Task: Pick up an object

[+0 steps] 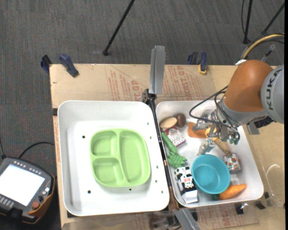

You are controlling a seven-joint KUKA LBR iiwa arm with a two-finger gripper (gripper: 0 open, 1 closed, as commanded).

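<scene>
My gripper (211, 139) hangs low over the back half of the right bin (255, 174), below the orange-banded wrist (247, 86). Just under and around it lie an orange block (196, 131) and a tan stick-like piece (222, 145). A blue bowl (210, 174) sits right in front of the gripper. Nearby are a small can (233, 163), a carrot (233, 191), a cow-patterned box (185, 179), a green pea pod toy (173, 150), a pink-and-white packet (176, 138) and a brown-and-tan piece (171, 122).
The left bin (72, 123) holds a green divided plate (120, 157). A grey metal post (157, 75) stands behind the seam between the bins. A tablet pendant (17, 188) lies on the floor at the lower left. Clamps (67, 64) grip the bench's back edge.
</scene>
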